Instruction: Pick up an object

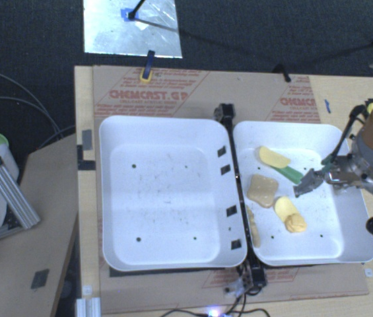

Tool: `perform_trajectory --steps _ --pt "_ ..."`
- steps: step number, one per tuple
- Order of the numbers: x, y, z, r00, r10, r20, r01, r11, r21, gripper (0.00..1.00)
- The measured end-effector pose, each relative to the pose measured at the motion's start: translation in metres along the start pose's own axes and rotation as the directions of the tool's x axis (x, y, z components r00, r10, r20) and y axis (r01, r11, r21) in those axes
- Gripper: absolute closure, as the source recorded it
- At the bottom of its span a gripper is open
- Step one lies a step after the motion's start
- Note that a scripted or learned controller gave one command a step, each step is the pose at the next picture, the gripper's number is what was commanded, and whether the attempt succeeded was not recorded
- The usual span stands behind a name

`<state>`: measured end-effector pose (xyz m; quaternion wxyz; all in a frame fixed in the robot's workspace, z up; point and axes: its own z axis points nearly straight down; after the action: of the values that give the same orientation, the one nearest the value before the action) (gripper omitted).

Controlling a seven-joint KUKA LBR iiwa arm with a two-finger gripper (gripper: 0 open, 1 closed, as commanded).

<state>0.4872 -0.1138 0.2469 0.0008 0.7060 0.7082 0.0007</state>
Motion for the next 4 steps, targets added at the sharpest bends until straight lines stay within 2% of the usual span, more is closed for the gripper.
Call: perform_trajectory --steps 1,2,3,4 --pt "-0.077 -0.003 0.124 1.0 0.009 0.001 -0.009 1.0 0.008 0.0" --pt "-0.063 0.078 0.164 1.0 -0.005 0.001 0.005 1.0 -0.003 0.0" --pt "-0.092 0.006 0.163 1.0 0.007 0.0 -0.007 1.0 0.006 0.0" --pt "-0.09 0.011 0.152 1.0 0.001 0.001 -0.001 1.0 -0.002 1.0"
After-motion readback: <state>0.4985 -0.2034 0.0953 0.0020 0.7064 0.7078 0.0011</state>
